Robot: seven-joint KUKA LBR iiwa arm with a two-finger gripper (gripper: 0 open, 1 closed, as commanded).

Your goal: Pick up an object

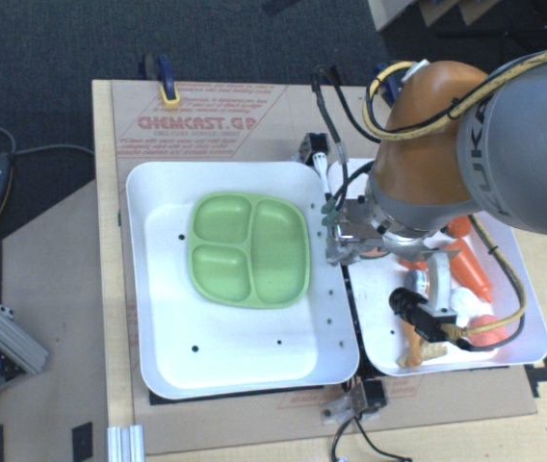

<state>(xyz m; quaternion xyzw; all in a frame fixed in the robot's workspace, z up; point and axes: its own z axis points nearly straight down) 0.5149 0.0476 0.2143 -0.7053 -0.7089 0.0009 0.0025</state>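
A: How was the lighting?
B: Bright, even, from overhead. White bins (pixel 148 258) ran near overexposed, with soft glare on the orange wrist band (pixel 428 142).
A: Shadows?
B: Soft one under the arm (pixel 505 133) on the right bin (pixel 533 325); dark floor stayed dim.
A: Focus?
B: Slightly soft overall, small items in the right bin hard to resolve.

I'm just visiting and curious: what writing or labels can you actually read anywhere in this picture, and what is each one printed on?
"CHEMCAST G P": large red letters on the brown board under the bins, above the left bin.
Smaller red lines above and below that brand: too blurred to read.
"KU": part of dark lettering on the grey arm; the rest is cut off.
Red print on the board's near edge: too small to read.
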